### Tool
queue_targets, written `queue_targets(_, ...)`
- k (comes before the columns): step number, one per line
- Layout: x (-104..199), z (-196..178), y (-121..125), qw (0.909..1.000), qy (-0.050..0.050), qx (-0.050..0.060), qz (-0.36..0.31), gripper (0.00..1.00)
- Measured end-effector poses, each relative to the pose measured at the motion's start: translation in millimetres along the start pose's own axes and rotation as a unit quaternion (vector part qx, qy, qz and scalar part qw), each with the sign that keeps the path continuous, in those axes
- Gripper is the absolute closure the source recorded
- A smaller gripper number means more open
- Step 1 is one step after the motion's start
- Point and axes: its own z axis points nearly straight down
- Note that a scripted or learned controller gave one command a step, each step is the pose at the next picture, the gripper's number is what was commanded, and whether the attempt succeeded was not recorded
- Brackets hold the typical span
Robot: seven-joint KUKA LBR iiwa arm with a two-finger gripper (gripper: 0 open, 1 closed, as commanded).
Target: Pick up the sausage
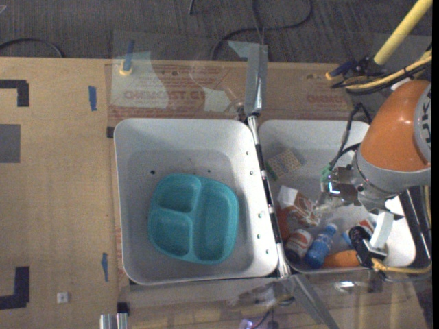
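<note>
The right bin (309,134) holds a heap of small items. A stubby reddish-brown piece (299,241) near the bin's front left looks like the sausage, though it is too small to be sure. My gripper (331,189) hangs low over the middle of the right bin, up and to the right of that piece and just above a clear wrapped packet (303,211). The orange-banded wrist (398,142) covers the bin's right side.
A blue bottle (319,245) and an orange item (343,258) lie beside the reddish piece. A tan waffle-like square (285,162) sits further back. The left bin (137,149) contains a teal divided plate (195,218). Cables run at the right.
</note>
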Motion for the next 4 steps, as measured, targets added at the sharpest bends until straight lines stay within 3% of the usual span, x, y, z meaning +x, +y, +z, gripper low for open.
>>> queue_targets(1,0,0,0,1.0000,0.000,0.000,0.000,0.00)
queue_targets(2,9,0,-12,0.9964,0.001,0.002,0.085,0.00)
queue_targets(3,-55,23,6,0.9964,0.000,0.001,0.085,0.00)
queue_targets(4,-76,-23,68,0.9733,0.000,0.000,0.230,0.00)
